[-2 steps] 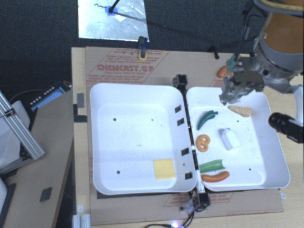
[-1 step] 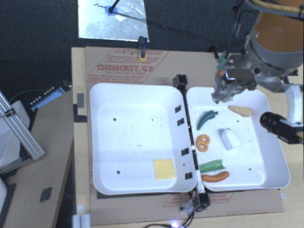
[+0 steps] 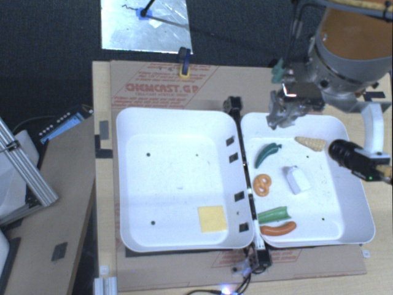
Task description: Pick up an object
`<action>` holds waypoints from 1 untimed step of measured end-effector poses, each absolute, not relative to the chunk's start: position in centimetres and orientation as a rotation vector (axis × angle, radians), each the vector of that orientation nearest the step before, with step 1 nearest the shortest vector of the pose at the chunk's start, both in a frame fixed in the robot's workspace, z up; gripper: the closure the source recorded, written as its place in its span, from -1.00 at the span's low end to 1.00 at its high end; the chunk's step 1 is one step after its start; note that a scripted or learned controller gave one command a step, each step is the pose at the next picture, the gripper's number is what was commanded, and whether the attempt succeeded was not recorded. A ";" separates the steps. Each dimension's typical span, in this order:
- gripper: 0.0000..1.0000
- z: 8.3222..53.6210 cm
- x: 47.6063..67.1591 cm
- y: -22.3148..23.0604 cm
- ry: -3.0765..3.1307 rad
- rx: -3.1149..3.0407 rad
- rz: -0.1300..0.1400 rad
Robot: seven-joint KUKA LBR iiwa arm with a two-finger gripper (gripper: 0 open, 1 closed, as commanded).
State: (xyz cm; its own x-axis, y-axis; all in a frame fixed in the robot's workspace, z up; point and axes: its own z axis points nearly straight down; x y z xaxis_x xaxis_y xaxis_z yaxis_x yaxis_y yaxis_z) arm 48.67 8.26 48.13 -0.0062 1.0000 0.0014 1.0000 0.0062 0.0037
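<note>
- Orange and sausage-shaped, a small toy hot dog [image 3: 278,228] is seen nearest the camera, at the front edge of the right shallow white plastic bin [image 3: 353,223].
- A green pepper-like toy piece [image 3: 272,214] is laid just behind the sausage, nearly touching it.
- A flat yellow square of toy cheese [image 3: 212,219] is found in the front right part of the left shallow white plastic bin [image 3: 141,140], near the divider between the two bins.
- An orange pretzel-shaped toy [image 3: 261,185] is placed close to the right bin's left wall, with a small white block-shaped object [image 3: 298,180] just to its right, apart from it.
- A dark green curved pod-shaped toy [image 3: 266,154] is set further back, tilted, behind the pretzel.
- A tan cone-shaped wafer piece [image 3: 312,143] is seen near the back of the right bin, well apart from the green pod.
- The two-finger metal gripper [image 3: 284,119] is held over the back left corner of the right bin, above and behind the green pod; nothing is seen between its fingers, and whether they are spread or closed cannot be told.
- A brown cardboard sheet with red lettering [image 3: 161,86] is spread beneath both bins.
- A shiny silver foil sheet [image 3: 146,16] is laid on the dark floor furthest back.
</note>
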 end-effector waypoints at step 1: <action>1.00 53.8 48.7 9.3 2.224 2.212 0.012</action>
State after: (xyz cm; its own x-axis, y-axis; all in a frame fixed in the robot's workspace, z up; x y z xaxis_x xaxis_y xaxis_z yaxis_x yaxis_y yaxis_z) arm 48.67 9.34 53.83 -0.0056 1.0000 0.0022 0.9999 0.0056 0.0085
